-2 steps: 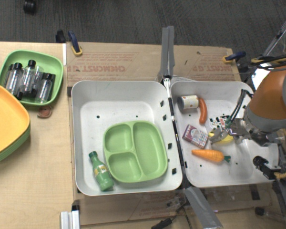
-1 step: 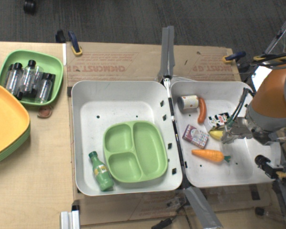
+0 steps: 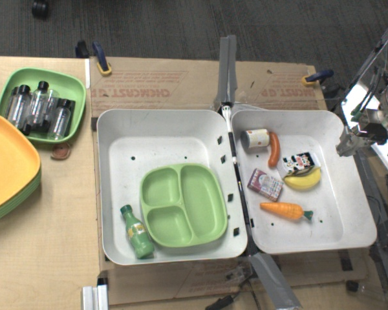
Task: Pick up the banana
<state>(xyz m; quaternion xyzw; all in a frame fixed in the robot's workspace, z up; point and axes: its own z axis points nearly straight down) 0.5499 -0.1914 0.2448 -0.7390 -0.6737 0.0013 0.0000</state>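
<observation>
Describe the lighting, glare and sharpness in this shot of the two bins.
Camera view: even, soft overhead light, with faint shadows under the banana and carrot. A bright blown-out patch sits at the right edge beside the gripper, which looks blurred. The white bins are bright but keep detail; the green tray is fairly sharp.

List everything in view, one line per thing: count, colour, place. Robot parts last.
banana: 1, yellow, right bin
carrot: 1, orange, right bin, below the banana
sausage: 1, orange-red, right bin
can: 1, white, beside the sausage
small box: 1, pink, right bin
black-and-white carton: 1, above the banana
divided plate: 1, green, left bin
bottle: 1, green, left bin
bins: 2, white
green tray of dark bottles: 1, far left
stacked plates: yellow, left edge
clamps: 2, blue-orange, on cardboard
gripper: 1, grey, right bin's right rim
</observation>
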